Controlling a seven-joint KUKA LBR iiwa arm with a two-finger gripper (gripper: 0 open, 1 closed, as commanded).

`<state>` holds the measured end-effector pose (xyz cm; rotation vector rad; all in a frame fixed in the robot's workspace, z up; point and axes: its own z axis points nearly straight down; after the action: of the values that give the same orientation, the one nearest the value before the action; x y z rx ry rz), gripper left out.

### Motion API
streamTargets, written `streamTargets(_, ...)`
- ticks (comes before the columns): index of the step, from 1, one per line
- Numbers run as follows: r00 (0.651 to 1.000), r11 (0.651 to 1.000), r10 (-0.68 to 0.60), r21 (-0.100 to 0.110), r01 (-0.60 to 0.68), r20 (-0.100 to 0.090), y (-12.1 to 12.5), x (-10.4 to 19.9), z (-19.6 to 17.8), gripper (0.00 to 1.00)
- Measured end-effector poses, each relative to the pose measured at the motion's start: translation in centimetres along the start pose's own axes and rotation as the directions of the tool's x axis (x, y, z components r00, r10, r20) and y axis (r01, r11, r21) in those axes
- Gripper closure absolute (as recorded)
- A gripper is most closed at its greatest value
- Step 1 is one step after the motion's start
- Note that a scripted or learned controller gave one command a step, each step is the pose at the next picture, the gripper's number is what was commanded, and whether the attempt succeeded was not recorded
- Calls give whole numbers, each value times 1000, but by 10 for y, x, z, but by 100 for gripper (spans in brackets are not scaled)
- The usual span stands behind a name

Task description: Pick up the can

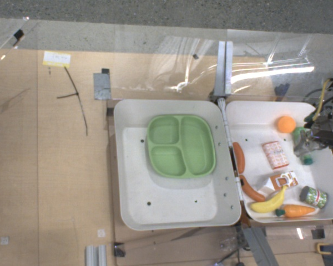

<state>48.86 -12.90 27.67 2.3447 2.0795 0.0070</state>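
You had one can (pixel 313 196) to go after, and it lay on its side in the right bin (pixel 327 168), in the corner nearest the camera and close to the arm's side. Take that can as your marker. Around it you had one carrot (pixel 297 210) just beside it toward the camera, one banana (pixel 271 201) to its left with its tip meeting the carrot, one small orange-and-white carton (pixel 284 180) up and left of it, one pink patterned packet (pixel 275 154) farther up past the carton, one orange ball (pixel 286 124) well up near the far wall, and two sausages along the left wall, one upright (pixel 239 157) and one slanting (pixel 251 189) down toward the banana. The gripper (pixel 306 143) hung well above the can in the picture, near the ball, with a small dark green piece (pixel 307 160) just below it; whether its fingers were apart or together you could not tell, for the wrist was a dark blur. The carrot and banana crowded the can's near and left sides, and the bin's near rim ran just behind the carrot. Bare white floor lay open above the can, between it and the gripper. The left bin (pixel 172 204), far from the can, held one green divided tray (pixel 182 146) with three compartments.
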Motion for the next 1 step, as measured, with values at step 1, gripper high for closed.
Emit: streamTargets(1,996,996,-87,7,87,-2,25,71,86,0)
